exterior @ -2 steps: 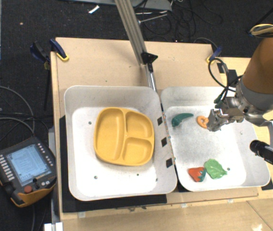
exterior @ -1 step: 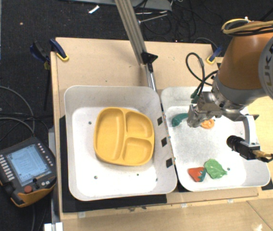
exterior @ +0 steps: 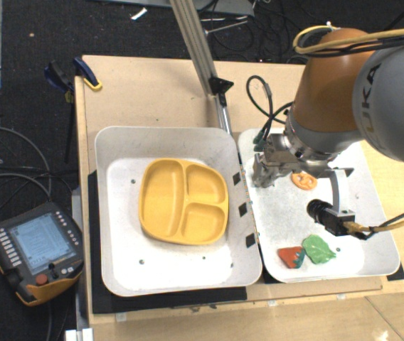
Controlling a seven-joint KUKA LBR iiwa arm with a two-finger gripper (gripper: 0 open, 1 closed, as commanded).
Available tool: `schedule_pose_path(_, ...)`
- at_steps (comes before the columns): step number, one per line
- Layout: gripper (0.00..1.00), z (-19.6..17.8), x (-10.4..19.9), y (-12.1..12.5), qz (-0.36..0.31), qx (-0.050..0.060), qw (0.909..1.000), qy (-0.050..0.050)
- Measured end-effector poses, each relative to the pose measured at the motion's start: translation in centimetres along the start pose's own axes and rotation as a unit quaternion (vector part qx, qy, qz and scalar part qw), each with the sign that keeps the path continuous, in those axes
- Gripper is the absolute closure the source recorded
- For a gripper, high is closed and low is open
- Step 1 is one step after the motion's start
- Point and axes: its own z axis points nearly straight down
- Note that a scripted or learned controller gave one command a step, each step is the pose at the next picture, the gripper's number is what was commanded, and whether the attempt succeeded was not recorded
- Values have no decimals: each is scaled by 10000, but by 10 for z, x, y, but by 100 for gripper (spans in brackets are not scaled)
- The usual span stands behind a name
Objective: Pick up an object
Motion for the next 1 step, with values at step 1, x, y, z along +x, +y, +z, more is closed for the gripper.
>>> schedule_pose_path(1, 100, 3, 57, 8, -1, -2, 10000, 1)
